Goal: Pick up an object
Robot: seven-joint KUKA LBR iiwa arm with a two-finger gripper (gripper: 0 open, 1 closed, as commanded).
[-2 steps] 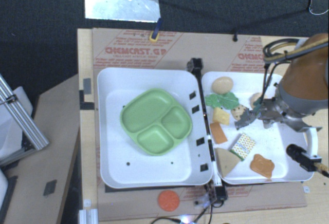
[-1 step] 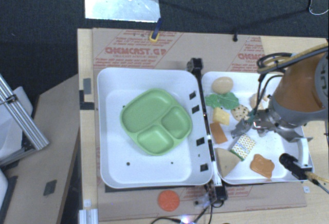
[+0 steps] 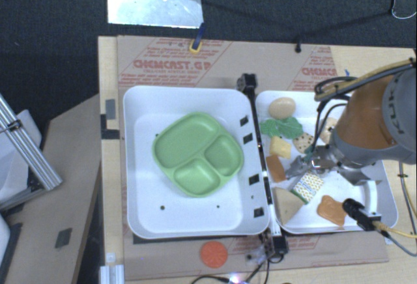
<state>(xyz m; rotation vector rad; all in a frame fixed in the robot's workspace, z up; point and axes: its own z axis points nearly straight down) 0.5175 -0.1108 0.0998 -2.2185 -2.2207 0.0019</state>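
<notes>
tool [image 3: 303,166] hovers just above patterned packet [image 3: 308,187] in right bin [image 3: 388,201].

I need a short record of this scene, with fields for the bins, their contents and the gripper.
left bin: holds a green divided plate
right bin: holds an egg, a green leaf piece, a die, a patterned packet, an orange piece
gripper: low over the right bin, beside the patterned packet
bench front: an orange disc

Robotics lab test cell, not a home. Tabletop [image 3: 163,58] is covered in printed protective board, two white bins [image 3: 140,107] fixed side by side, aluminium framing [image 3: 26,152] at left, loose cables [image 3: 260,15] over dark carpet [image 3: 52,15].
</notes>
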